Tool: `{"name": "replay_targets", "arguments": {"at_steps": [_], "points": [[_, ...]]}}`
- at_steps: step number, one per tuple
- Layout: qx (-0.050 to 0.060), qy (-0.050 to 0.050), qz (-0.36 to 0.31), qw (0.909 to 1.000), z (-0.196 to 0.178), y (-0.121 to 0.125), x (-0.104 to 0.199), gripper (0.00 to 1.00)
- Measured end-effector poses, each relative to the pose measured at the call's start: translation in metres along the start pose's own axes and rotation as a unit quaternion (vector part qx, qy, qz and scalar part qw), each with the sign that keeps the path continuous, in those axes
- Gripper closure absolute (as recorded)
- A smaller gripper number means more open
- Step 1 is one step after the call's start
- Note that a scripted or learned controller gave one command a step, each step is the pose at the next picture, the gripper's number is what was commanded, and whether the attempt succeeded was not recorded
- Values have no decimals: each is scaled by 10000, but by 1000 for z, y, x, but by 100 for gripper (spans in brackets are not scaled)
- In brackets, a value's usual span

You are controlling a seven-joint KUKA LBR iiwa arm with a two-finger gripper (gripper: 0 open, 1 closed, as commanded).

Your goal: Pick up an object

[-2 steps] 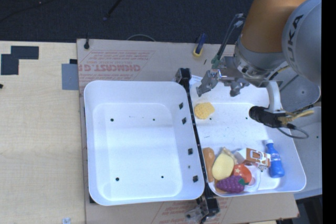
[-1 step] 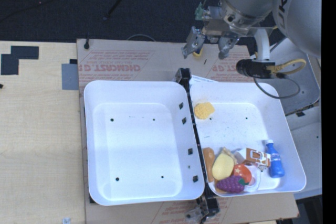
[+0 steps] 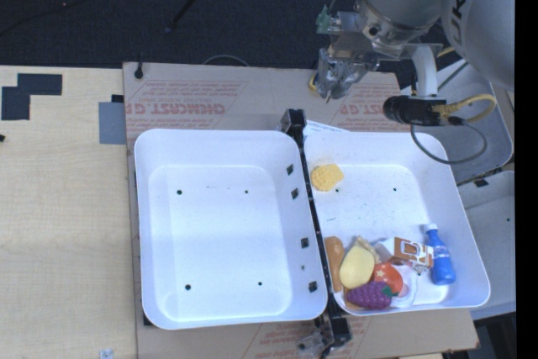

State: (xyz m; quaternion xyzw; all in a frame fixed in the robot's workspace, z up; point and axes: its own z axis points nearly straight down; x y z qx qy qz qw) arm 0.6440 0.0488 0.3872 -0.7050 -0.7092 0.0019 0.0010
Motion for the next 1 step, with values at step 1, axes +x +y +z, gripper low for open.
{"name": "replay_targets", "arguments": {"at_steps": [1], "points": [[-22, 9, 14, 10000, -41, 0, 1, 100]]}}
